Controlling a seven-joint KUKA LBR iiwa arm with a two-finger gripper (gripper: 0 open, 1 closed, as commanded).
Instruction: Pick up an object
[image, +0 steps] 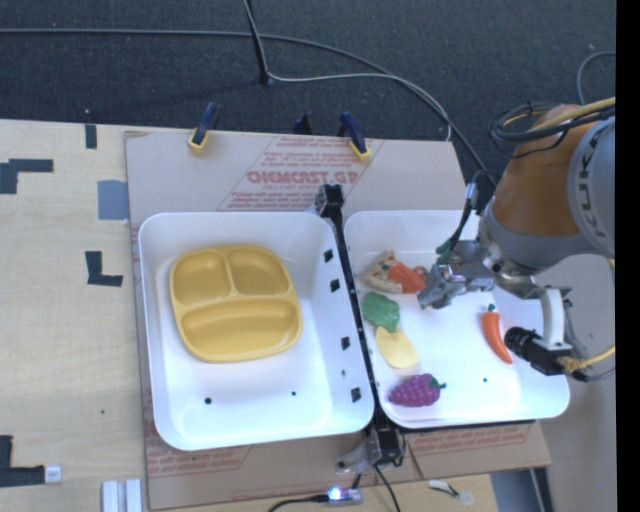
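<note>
Fingers (432, 292): open or closed, I cannot tell; they hang beside a small orange-red toy carrot (405, 277).

On the brown cardboard sheet (290, 175) under my white bins I read red print, "CHEMCAST G.P."; smaller lines are too blurred.

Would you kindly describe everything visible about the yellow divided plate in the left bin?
The yellow divided plate is a rounded-square tray that looks like matte plastic, with three hollows: two small ones along its far side and one long one along its near side. It lies flat and right side up on the floor of the left bin, turned slightly askew, with nothing in it. Nothing but the bin floor touches it.
</note>
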